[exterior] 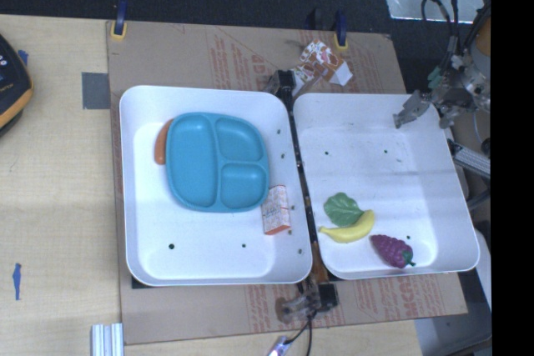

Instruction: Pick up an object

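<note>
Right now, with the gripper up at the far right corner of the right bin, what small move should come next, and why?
Probably move the gripper toward the near end of the right bin, since the banana, green leaf and purple grapes all lie there, well away from it.

Both bins (pixel 142 263) are plain white. The left one holds a turquoise divided plate (pixel 217 162), an orange hot dog (pixel 160 142) and a white carton (pixel 276 210) printed in red-orange. The right one holds a yellow banana (pixel 350 229), a green leaf (pixel 340 207) and purple grapes (pixel 390 250). The tabletop (pixel 50 204) is pale wood, under a brown cardboard sheet (pixel 209 54) with red print.
</note>
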{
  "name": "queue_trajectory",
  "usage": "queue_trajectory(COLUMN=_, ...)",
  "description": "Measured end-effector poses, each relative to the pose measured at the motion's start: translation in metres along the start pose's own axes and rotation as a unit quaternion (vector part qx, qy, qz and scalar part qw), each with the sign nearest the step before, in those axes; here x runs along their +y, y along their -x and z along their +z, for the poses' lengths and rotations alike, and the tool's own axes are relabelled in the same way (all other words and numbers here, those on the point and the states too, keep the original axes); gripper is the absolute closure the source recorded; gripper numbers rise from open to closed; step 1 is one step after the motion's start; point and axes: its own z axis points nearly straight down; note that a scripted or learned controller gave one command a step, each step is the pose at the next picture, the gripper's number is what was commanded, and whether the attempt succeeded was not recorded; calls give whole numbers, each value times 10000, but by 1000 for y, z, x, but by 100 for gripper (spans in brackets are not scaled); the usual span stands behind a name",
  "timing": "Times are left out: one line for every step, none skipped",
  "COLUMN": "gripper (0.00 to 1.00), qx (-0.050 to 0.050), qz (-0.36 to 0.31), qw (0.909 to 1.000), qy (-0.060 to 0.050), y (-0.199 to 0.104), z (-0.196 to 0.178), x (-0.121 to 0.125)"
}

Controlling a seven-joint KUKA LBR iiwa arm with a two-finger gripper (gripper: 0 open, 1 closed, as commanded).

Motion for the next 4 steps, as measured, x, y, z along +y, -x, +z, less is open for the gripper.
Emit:
queue_trajectory(gripper=0, qx=-1, qz=0, qw=10000, qy=-9, y=4, z=69, x=-91)
queue_trajectory(gripper=0, qx=0, qz=-13, qw=10000, qy=1, y=-96, z=36, x=-71)
queue_trajectory(gripper=0, qx=1, qz=-3, qw=10000, qy=-10, y=-104, z=95, x=-123)
queue_trajectory(gripper=0, qx=2, qz=-1, qw=10000, qy=-5, y=-96, z=116, x=-140)
